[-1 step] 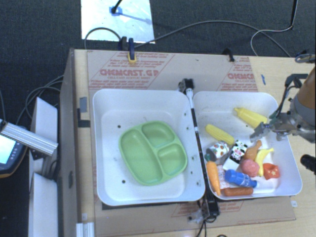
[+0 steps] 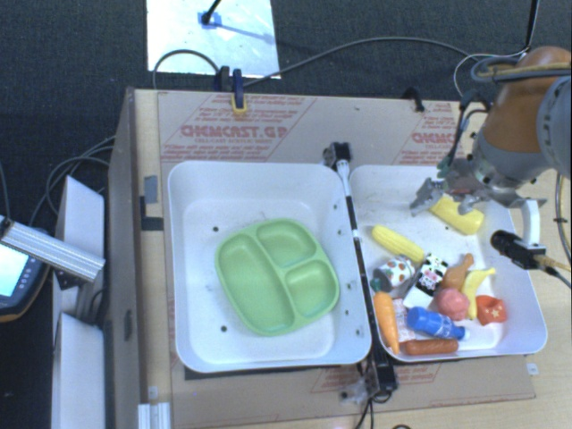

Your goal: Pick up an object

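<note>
My gripper [image 2: 444, 202] hangs over the far part of the right bin [image 2: 536, 329], its fingers spread and open. A yellow block [image 2: 458, 215] lies on the bin floor just below and between them, nearer the right finger [image 2: 467, 206]; whether either finger touches it I cannot tell. Closer to the front lie a corn cob [image 2: 398, 242], a black-and-white cow toy [image 2: 433, 275], a carrot [image 2: 386, 320], a blue bottle [image 2: 436, 324], a pink ball [image 2: 452, 303], a red pepper [image 2: 491, 309] and a banana [image 2: 479, 281].
The left bin [image 2: 197, 195] holds a green divided plate [image 2: 277, 275]. A black clamp bar [image 2: 353, 231] runs along the seam between the bins. A black part [image 2: 514, 247] of the arm juts over the right bin's right side.
</note>
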`<state>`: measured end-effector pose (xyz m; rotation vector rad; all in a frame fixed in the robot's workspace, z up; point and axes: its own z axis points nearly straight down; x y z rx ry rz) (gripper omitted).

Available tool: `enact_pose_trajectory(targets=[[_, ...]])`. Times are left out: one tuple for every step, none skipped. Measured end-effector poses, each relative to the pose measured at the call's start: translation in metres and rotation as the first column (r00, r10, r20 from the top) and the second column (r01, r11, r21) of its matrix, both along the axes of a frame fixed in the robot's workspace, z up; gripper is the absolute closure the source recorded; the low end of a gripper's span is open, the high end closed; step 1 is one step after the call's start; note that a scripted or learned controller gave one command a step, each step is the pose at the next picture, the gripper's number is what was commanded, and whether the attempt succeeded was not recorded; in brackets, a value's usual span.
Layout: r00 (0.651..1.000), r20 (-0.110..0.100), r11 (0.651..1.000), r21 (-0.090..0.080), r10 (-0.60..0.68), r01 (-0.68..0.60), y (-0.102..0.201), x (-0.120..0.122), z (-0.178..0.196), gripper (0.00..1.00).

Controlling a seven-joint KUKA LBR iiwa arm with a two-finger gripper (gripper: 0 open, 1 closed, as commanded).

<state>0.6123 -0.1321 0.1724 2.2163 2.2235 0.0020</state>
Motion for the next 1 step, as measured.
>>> enact_pose_trajectory(targets=[[1.0,-0.002,1.0,0.001,-0.001,0.001,0.043,-0.0486,-0.0884,0.0]])
